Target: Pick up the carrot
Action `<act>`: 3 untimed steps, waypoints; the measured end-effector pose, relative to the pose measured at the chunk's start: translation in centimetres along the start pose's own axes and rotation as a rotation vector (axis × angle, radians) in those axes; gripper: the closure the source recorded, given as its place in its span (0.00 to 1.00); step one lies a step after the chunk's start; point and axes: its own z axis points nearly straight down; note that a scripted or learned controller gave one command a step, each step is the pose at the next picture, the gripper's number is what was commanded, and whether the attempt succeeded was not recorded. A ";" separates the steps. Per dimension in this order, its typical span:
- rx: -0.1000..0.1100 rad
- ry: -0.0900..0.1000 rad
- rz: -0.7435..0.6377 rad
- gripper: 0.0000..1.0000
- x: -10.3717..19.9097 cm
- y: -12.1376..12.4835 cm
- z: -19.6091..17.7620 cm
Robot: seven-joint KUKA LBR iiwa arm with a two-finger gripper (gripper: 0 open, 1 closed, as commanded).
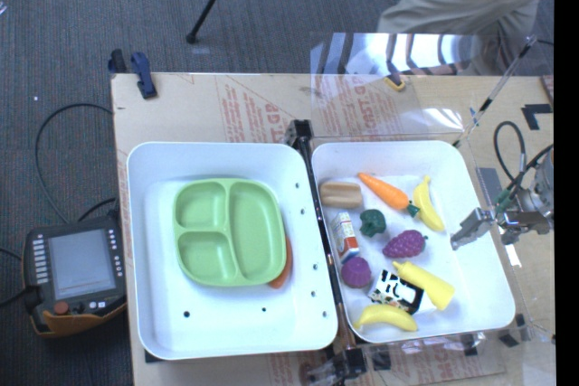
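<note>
Over the right rim of the right bin [457,154] sat the hand [484,226], a small grey piece at the edge of the camera view, with cables and metal parts crowding behind it; whether it was released or clenched could not be told at this size, and nothing showed in its grasp. It was well apart from the carrot [384,191], which lay in the upper middle of that bin, orange, tilted with its green end down to the right, touching or nearly touching a yellow banana [428,205]. A bread roll [340,193] lay to the carrot's left, and a piece of broccoli [372,221] just below it. Farther down were purple grapes [404,243], a white bottle [345,233], a second banana [387,317] and a black-and-white box [394,289]. The left bin [145,194] held a green divided plate [230,232] with something orange peeking from under its right edge. Both bins rested on the bench [226,104].
</note>
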 end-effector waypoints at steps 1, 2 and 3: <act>0.005 0.001 -0.096 0.00 0.3 11.2 10.1; 0.004 0.000 0.032 0.00 1.8 16.4 16.6; 0.000 -0.001 0.027 1.00 1.8 16.6 15.3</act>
